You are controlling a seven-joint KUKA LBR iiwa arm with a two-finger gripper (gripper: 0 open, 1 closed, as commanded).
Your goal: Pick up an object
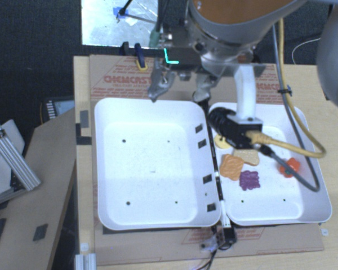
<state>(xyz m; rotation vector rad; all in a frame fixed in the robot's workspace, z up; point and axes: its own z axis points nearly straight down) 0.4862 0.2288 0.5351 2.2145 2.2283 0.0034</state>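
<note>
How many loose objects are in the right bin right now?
4 visible in the right bin: an orange piece, a purple piece, a tan piece and a red-orange piece near the yellow cable. More may be hidden under it.

Grey arm with orange band (236,4) reaches in from upper right, wrist pointing down. Two-finger metal gripper (180,89) hangs spread apart — nothing between the fingers (159,86).

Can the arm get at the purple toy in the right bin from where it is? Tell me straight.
Probably yes. The purple toy lies uncovered on the right bin floor, nothing on top. The orange piece sits close against it, and the yellow cable crosses nearby, so a clean grasp could be tight.
</note>
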